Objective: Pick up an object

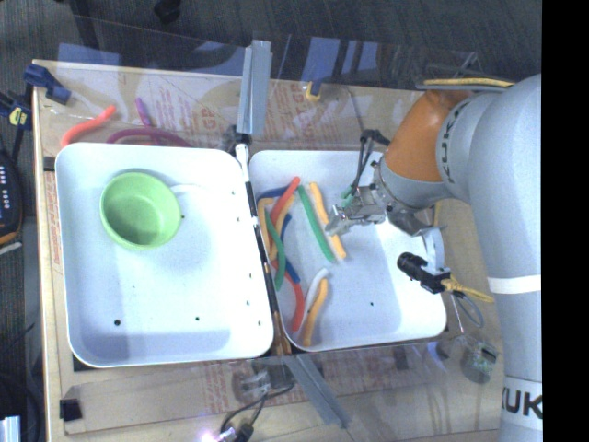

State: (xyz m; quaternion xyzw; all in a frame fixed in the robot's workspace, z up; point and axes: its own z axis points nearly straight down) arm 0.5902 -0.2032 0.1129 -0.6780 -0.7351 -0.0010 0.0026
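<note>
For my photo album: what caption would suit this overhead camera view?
Grey robot arm's gripper poised over colourful sticks in the right bin; a green bowl sits in the left bin.

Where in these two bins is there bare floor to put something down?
The left bin is bare across its lower half, below the green bowl. In the right bin, the lower right floor is free, between the colored strips and the right wall. Its left half is crowded with strips, under the gripper.

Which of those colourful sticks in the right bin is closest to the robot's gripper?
The green stick, slanting down the middle of the right bin. The gripper sits right at it, while the red and blue ones lie farther left.
</note>
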